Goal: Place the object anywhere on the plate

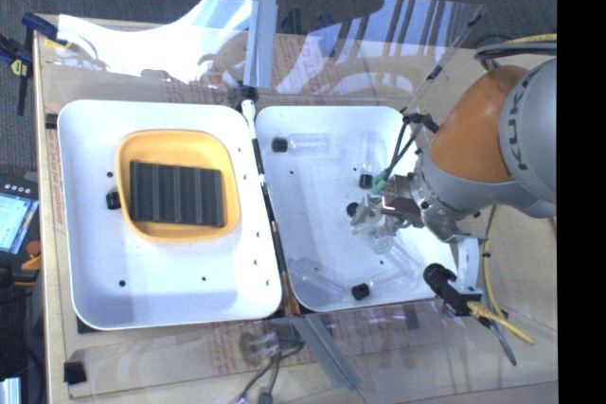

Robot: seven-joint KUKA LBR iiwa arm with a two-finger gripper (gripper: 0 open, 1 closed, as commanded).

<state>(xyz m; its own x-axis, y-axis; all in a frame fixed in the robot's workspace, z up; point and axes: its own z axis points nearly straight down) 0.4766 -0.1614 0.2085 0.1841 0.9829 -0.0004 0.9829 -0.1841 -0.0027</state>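
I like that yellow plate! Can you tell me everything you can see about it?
The plate is yellow-orange, squarish with rounded corners and a raised rim, and looks like smooth plastic. It lies flat in the left bin, toward its upper middle. A dark ribbed rectangular block sits on its middle. The tool is away from it, over the right bin.

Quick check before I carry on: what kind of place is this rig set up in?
Most likely a robotics lab test cell, not a home or kitchen. An industrial arm reaches over a bench bearing two shallow white bins, clear shielding stands behind them, and loose cables run along the edge. A yellow plate lies in the left bin.
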